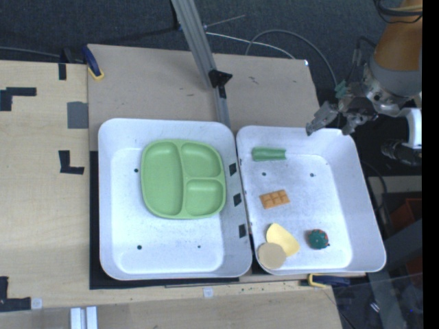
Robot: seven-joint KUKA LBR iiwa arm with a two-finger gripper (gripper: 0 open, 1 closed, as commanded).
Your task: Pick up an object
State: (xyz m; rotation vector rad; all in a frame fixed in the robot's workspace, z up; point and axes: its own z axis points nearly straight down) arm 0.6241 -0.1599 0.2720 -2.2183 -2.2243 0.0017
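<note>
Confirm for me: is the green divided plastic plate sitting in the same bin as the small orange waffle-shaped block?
No, the green divided plastic plate lies in the left white bin, while the small orange waffle-shaped block lies in the right white bin.

A green three-compartment plastic plate [183,179] lies in the left white bin [116,252]. The right white bin [360,204] holds a green cylinder [268,154], orange waffle block [274,199], yellow piece [282,238] and dark green-red ball [317,238]. The gripper [333,118] hovers over its far right corner.

We look down from one fixed camera above the bench [41,184], tilted slightly, far enough back to take in both white bins: the left bin [116,252] and the right bin [357,204] side by side.
</note>
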